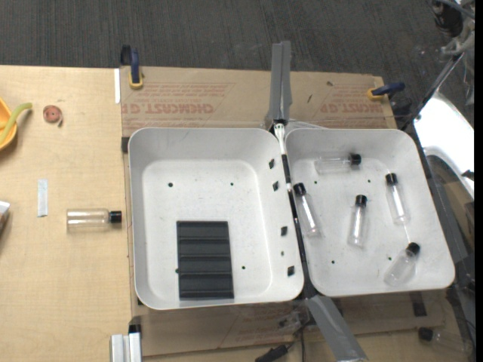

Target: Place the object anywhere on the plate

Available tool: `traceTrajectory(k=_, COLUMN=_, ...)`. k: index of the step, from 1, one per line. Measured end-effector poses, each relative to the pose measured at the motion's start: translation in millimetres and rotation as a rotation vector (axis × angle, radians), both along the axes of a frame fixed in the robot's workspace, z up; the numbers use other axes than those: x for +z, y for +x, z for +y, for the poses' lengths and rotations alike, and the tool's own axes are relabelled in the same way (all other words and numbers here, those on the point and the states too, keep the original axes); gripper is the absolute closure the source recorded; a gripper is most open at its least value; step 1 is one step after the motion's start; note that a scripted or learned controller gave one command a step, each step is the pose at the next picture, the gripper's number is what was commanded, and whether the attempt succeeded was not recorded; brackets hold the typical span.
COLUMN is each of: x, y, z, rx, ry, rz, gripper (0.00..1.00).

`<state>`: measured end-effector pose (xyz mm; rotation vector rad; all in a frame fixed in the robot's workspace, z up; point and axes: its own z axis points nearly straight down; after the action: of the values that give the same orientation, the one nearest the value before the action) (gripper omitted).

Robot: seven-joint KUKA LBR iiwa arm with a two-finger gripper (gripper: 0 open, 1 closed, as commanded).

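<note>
upside down, "chemcast gp" reads on the brown sheet (249, 100) behind both bins, while five clear, black-capped vials (357, 219) lie scattered in the right bin (426, 172), the ribbed black plate (204, 260) sitting near-left.

Stray vial (93, 218) on bench (60, 277)

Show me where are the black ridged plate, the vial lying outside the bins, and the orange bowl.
black ridged plate (204, 259): camera view, middle ridge.
vial outside the bins (89, 218): camera view, clear body.
orange bowl (4, 129): camera view, visible rim.
</note>
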<state>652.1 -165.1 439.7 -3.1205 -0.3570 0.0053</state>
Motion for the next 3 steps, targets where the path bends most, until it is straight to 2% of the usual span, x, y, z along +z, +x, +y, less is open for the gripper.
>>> traceTrajectory(k=1, x=1, y=-57, z=-58, rx=-0.028, ry=0.0, rz=0.002, gripper=0.0)
traceTrajectory(k=2, x=-1, y=-8, z=-57, rx=-0.012, ry=-0.001, rz=0.002, gripper=0.0)
traceTrajectory(k=3, x=0, y=-64, z=-57, rx=-0.019, ry=0.001, rz=0.002, gripper=0.0)
